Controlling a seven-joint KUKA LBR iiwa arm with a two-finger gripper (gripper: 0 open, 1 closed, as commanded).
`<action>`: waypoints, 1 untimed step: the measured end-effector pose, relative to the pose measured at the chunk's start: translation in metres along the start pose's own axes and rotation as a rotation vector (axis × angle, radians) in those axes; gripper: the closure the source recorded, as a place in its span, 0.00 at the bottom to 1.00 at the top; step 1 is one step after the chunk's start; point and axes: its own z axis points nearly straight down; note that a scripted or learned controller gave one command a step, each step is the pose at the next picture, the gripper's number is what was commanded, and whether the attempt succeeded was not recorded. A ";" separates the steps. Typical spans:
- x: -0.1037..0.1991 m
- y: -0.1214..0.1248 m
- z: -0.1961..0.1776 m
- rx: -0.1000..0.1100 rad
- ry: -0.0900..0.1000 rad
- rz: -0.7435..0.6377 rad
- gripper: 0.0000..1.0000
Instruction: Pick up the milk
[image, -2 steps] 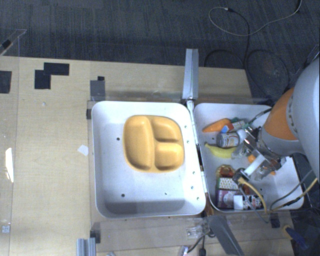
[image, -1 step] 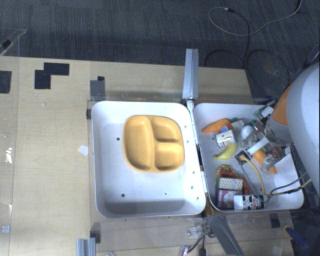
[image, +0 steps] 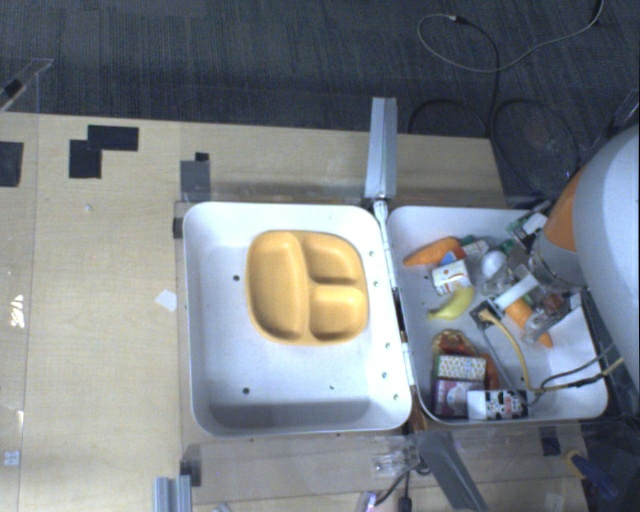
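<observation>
Grey arm casing (image: 615, 210) fills the right edge of the view, large and soft-focused, with its orange band (image: 562, 215) just above the wrist. Below the band the gripper (image: 525, 303) sits low over the right-hand part of the right bin (image: 570, 385). Its opening cannot be read: the tool body, cable and bin contents overlap there, so open or closed is undetermined. An orange item (image: 522, 313) lies directly at the gripper tip; contact cannot be confirmed. A yellow cable (image: 512, 352) loops from the tool down toward the front of the bin. Milk (image: 497, 404), a white container with black cow-style patches, lies on its side against the front wall of the right bin, well apart from the gripper and nearer the camera than it, untouched. Just behind the milk stands a small red patterned box (image: 462, 367), with a dark red packet (image: 456, 345) behind that. Farther back: banana (image: 452, 304), small carton (image: 452, 275), carrot (image: 435, 252). Left bin (image: 200, 300) holds a yellow compartment tray (image: 305, 285), roughly centred, slightly toward the back.
</observation>
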 end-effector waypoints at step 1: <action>0.014 -0.026 -0.012 0.005 -0.006 0.320 0.00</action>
